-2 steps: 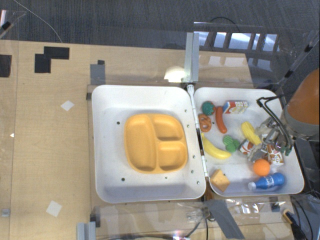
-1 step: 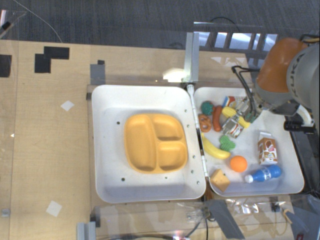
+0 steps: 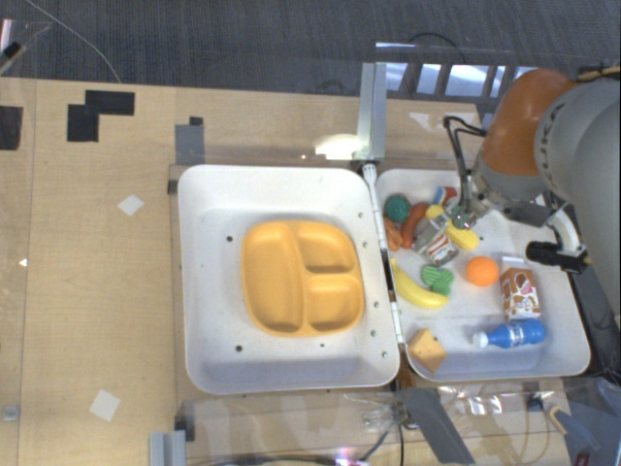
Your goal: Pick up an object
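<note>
Objects lie crowded in the right bin [image 3: 572, 352], which sits toward the table's [image 3: 87, 289] right edge. Under the pincer [image 3: 456, 216], near that bin's far left corner, is a tight heap: a small silver and red can [image 3: 439, 248], a yellow piece [image 3: 463, 237] touching it, a red-brown sausage shape [image 3: 416, 218], a dark green ball [image 3: 397, 206] and something orange [image 3: 395, 233] against the bin's left wall. I cannot tell whether the pincer is open or closed, since it is buried in the clutter. Just nearer lie a banana [image 3: 419, 290] with a green ridged thing [image 3: 439, 280] resting on it, and a tan wedge [image 3: 427, 349] at the near left corner. An orange ball [image 3: 481, 272], a brown and white carton [image 3: 520, 294] and a blue bottle [image 3: 514, 335] sit apart, toward the bin's right side. The left bin [image 3: 209, 260] carries a yellow divided tray [image 3: 301, 277] in its middle
</note>
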Controlling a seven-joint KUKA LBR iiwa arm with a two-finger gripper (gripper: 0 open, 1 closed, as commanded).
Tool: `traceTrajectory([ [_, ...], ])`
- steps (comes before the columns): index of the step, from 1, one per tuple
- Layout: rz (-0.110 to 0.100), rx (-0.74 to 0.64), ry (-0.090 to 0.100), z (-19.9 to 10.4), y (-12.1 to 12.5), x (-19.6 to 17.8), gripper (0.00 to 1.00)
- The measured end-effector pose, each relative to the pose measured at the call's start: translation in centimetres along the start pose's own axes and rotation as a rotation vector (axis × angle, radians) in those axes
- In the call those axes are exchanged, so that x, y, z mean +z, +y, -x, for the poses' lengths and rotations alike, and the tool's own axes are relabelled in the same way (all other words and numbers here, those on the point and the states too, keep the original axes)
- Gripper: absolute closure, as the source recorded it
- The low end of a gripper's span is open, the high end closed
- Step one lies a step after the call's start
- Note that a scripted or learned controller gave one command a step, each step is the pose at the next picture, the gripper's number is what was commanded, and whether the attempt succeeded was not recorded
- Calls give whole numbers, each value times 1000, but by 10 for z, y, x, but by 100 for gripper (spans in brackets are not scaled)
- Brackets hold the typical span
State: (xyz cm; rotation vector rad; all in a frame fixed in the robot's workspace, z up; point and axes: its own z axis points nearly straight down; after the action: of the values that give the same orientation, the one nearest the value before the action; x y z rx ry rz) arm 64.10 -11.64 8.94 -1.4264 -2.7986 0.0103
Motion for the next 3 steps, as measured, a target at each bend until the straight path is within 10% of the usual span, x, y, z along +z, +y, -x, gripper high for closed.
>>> traceTrajectory([
  [1, -28, 199, 13, 7, 15, 1, 0],
  [2, -20, 190, 6, 8, 19, -13, 100],
  [3, 19, 334, -5, 6, 34, -99, 100],
])
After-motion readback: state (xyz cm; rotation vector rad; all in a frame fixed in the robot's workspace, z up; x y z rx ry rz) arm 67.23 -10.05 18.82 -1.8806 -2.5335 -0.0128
